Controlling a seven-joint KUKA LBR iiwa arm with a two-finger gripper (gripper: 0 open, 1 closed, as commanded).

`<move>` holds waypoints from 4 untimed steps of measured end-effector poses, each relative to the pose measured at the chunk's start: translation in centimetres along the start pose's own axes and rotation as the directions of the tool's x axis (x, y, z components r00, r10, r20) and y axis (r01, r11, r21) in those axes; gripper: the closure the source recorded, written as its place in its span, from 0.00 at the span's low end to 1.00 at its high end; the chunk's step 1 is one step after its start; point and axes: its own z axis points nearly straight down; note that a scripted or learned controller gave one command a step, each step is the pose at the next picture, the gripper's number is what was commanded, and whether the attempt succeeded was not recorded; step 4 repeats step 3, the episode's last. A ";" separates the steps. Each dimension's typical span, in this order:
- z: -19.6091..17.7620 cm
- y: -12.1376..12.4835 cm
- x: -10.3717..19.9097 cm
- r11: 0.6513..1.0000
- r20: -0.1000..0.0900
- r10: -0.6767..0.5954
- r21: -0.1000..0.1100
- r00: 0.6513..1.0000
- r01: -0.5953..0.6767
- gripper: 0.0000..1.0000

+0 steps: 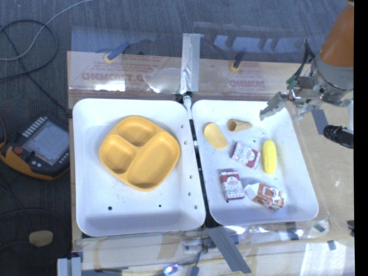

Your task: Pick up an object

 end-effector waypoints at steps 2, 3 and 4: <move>16.1 0.2 -4.4 0.999 -0.004 -0.043 -0.008 0.999 0.043 1.00; 6.1 2.7 4.4 1.000 0.001 0.021 -0.001 1.000 -0.021 1.00; 6.1 2.7 4.4 1.000 0.001 0.021 -0.001 1.000 -0.021 1.00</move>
